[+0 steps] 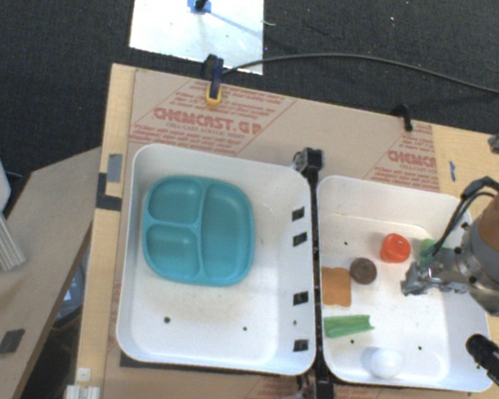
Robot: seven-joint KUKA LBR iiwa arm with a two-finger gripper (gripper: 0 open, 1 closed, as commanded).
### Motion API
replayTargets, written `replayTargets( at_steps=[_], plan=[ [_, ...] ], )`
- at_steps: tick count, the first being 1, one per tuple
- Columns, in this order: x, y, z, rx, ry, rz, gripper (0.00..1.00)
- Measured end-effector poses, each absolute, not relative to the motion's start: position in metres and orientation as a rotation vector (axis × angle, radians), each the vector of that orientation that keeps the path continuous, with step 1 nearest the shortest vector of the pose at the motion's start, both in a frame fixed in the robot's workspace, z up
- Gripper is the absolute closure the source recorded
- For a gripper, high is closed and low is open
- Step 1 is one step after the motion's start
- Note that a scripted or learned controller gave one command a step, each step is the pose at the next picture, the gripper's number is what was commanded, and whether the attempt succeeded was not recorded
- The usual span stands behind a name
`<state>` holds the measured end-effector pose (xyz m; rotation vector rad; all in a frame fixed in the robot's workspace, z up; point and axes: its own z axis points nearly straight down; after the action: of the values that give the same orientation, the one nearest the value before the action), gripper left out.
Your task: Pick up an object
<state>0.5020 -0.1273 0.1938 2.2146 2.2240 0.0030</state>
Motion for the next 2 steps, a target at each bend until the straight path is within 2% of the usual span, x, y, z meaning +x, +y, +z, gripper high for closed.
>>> replayTargets(
  at_steps=[1, 2],
  plan=[
    [0.51, -0.129, 0.239, 2.214, 2.224, 0.003, 1.0],
    [0.52, -0.072, 0.233, 2.21, 2.231, 0.004, 1.0]
  ],
)
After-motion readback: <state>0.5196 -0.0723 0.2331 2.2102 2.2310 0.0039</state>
